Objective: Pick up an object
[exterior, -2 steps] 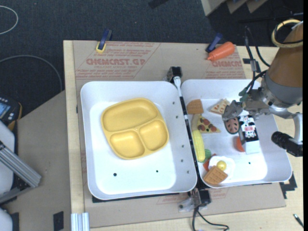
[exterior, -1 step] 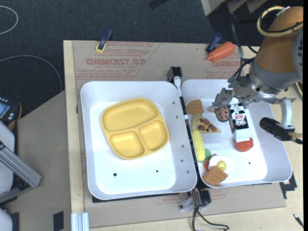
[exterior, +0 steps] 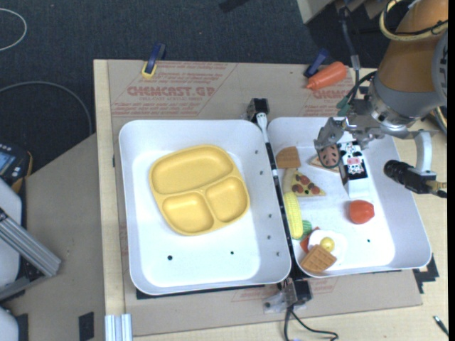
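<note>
My gripper (exterior: pixel 341 146) hangs low over the back of the right bin (exterior: pixel 398 251). Right at its left side is a round brown cookie (exterior: pixel 328 157) with dark spots; whether the gripper touches it I cannot tell. Around them in the same bin lie a brown toast piece (exterior: pixel 288 157), a pizza slice (exterior: pixel 304 185), a yellow corn cob (exterior: pixel 293 215), a red tomato (exterior: pixel 361 211), a fried egg (exterior: pixel 328 244) and a waffle piece (exterior: pixel 317 261).
The left bin (exterior: pixel 142 261) holds a yellow divided plate (exterior: pixel 199 189). An orange clamp (exterior: pixel 327 75) and a blue-and-yellow clamp (exterior: pixel 151 61) sit on the bench's back edge. A black divider clip (exterior: pixel 258 109) stands between the bins.
</note>
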Robot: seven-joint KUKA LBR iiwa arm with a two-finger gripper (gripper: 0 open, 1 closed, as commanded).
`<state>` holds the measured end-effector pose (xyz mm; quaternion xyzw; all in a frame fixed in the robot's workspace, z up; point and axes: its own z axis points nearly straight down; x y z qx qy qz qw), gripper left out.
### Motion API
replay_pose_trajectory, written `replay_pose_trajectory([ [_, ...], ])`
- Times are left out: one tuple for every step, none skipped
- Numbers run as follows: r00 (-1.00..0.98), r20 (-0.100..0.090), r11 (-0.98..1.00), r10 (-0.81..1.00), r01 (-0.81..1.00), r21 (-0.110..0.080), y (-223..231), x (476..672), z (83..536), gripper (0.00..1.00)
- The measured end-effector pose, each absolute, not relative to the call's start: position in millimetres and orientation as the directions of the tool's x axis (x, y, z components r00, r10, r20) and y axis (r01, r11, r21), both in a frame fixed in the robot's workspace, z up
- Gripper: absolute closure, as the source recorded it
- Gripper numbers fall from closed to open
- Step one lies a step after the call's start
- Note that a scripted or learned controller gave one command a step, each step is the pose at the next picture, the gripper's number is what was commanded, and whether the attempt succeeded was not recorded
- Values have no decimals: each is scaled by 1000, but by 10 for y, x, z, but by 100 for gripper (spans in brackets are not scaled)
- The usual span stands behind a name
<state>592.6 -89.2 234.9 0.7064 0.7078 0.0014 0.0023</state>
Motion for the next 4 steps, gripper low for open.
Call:
replay_pose_trajectory([
  [-1, 1, 1, 1000, 1000, -3, -821, 5860, 2316, 100],
  [1, -2, -1, 1000, 1000, 0, -957, 5967, 2204, 100],
  [1, 0, -1, 1000, 1000, -3, -959, 5877, 2248, 100],
  [-1, 1, 1, 1000, 1000, -4, -843, 5897, 2144, 100],
])
